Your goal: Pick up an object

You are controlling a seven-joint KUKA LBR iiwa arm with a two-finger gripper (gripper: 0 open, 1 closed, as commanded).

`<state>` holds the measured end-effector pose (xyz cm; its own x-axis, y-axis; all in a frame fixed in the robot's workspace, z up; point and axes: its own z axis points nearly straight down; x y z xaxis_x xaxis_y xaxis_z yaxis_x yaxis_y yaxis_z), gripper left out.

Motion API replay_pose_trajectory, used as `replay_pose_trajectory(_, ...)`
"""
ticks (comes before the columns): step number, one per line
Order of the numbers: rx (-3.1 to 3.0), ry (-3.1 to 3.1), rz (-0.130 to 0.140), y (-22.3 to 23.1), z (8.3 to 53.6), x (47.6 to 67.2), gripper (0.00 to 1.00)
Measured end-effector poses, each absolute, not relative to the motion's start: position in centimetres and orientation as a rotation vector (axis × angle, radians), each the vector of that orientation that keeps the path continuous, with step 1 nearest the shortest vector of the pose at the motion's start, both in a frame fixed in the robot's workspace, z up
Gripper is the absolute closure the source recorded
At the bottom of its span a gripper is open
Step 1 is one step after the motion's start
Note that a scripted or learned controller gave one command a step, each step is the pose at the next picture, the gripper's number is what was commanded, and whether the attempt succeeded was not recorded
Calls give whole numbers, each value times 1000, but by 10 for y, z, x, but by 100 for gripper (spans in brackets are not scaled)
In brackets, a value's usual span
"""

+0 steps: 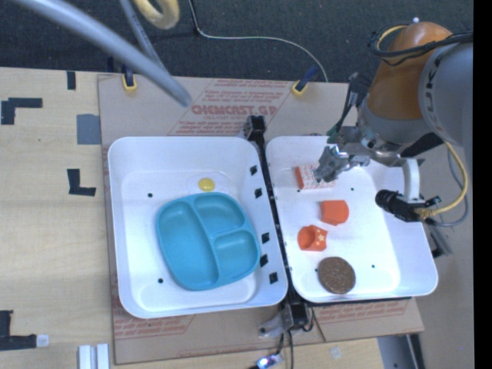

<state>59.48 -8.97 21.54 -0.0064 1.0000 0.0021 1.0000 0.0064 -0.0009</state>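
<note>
My gripper [329, 167] hangs over the upper part of the right bin [400, 252]. Just to its left lies a small red and white box [302, 177], very close to the gripper's tip; contact cannot be judged. Below them sits an orange block [334, 211], then a red-orange piece [311, 238], and a round brown cookie [336, 274] near the bin's front. The left bin [127, 206] holds a blue divided plate [207, 239] and a small yellow item [206, 184] behind it.
A black divider [265, 206] runs between the two bins. A black cable end [400, 204] on the arm hangs over the right bin's right side. Grey tubes [100, 33] cross the upper left above the bench.
</note>
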Motion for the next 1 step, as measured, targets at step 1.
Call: replay_pose_trajectory(1, -2212, -2228, -1, -36, 226, 574, 100)
